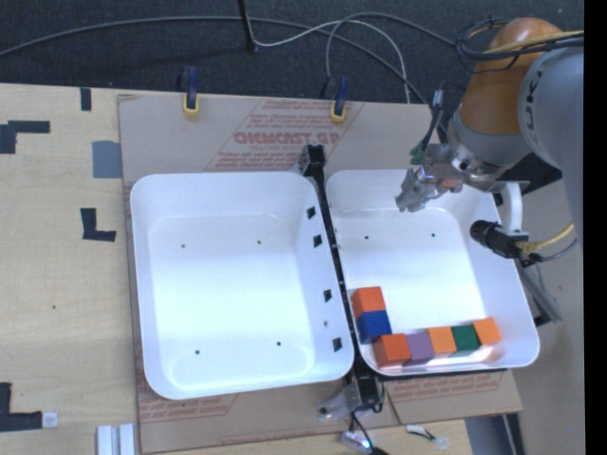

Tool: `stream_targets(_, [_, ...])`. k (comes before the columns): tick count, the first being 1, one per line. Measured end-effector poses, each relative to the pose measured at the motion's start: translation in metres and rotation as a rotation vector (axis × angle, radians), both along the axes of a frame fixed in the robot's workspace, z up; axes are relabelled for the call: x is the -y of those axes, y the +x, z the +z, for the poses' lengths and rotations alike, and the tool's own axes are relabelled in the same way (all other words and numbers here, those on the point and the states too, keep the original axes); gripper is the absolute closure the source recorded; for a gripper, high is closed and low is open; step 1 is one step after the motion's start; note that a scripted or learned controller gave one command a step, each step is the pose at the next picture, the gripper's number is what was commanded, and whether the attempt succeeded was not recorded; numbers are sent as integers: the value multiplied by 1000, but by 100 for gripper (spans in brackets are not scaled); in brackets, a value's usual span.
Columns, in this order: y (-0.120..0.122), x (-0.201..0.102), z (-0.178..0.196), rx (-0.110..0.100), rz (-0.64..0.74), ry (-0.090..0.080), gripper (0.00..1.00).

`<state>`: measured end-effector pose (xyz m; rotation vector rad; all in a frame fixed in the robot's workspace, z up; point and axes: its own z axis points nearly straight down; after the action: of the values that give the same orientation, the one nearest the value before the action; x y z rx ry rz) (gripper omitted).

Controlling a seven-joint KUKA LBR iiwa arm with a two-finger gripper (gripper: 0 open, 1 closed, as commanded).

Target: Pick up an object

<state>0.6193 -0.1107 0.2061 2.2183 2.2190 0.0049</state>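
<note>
We start at the gripper [413,197], which hangs over the far part of the right bin [417,254], near that bin's far rim, with nothing visible between its tips; whether it is spread or pressed together we cannot tell from this slant. Every object we could pick lies at the opposite, near end of that same bin, well apart from the gripper. An orange cube [368,300] sits just beside the bin's left wall, with a blue cube [374,325] touching it on the near side. From there a row runs along the bin's near wall: a second orange cube [392,349], a purple cube [418,346], another orange one [442,339], a green cube [465,336] and a last orange cube [487,330] toward the bin's right corner — all packed side to side. We judge these to be small, light, rigid blocks with flat faces, not fragile, perhaps a little smooth. The packing is the difficulty: in the row, the side faces are blocked by neighbours, so we would take a block across its two free faces, toward and away from the near wall. The first orange cube looks the easiest — its far face is open. The left bin [228,282] lies beyond the divider from the right bin.
</note>
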Motion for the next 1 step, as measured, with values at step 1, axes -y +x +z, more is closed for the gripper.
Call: stream_targets(1, [0, 0, 52, -2, 0, 0, 100])
